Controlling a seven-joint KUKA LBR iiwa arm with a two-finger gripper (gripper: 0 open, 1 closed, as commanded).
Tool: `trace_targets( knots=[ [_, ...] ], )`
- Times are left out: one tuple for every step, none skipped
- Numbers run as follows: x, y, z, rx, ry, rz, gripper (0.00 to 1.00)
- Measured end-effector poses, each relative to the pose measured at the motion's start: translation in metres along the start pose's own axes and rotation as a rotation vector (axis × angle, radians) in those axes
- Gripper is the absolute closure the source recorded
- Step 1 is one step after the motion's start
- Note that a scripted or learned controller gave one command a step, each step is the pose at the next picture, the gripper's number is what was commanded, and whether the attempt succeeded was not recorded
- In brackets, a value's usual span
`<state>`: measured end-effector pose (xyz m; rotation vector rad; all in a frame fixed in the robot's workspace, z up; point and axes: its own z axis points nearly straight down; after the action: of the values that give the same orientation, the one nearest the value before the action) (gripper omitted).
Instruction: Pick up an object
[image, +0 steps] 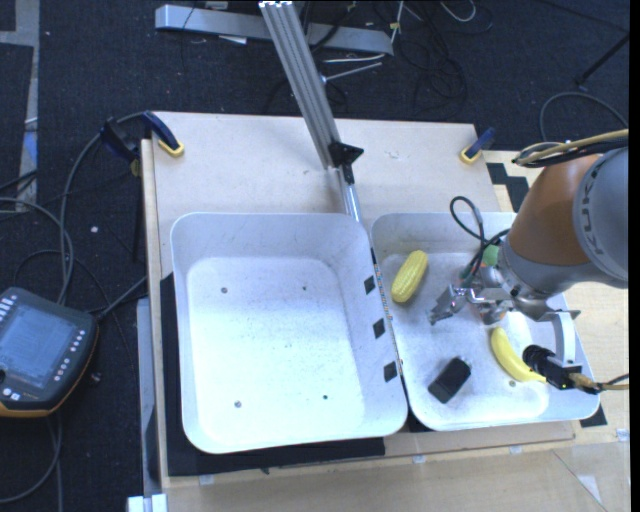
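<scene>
Dark carpet and loose cables surround the pale wooden surface (260, 160), which carries two shallow white bins side by side; the left bin (200, 250) is well off to the left of the claw and has nothing worth going for, so all the action is in the right bin (420, 228). The claw (455, 303) hangs low over the middle of that bin, and honestly I can't tell how far apart its fingers are or whether anything is between them, it's just a small grey tangle from this angle, so I wouldn't count anything as grabbed. Candidates: a yellow corn-like piece (409, 276) just to the left of the claw and slightly farther back, a banana (513, 357) on its right and toward the front, close under the wrist, and a small black block (450, 379) in front of it, near the front wall. If I were tuning this step, I'd go for the corn piece since it's nearest and lies clear of the walls. Line up across its narrow width, not its length, come straight down, and close only once both fingers straddle it. The banana looks riskier, tucked against the rim.
</scene>
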<state>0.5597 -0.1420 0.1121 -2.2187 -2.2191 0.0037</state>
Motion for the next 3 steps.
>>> trace_targets(
  knots=[
    [0.0, 0.0, 0.018, -0.003, -0.001, 0.0, 0.0],
    [0.0, 0.0, 0.007, -0.004, -0.001, 0.001, 1.0],
    [-0.006, 0.005, -0.039, -0.008, -0.002, 0.001, 1.0]
  ],
)
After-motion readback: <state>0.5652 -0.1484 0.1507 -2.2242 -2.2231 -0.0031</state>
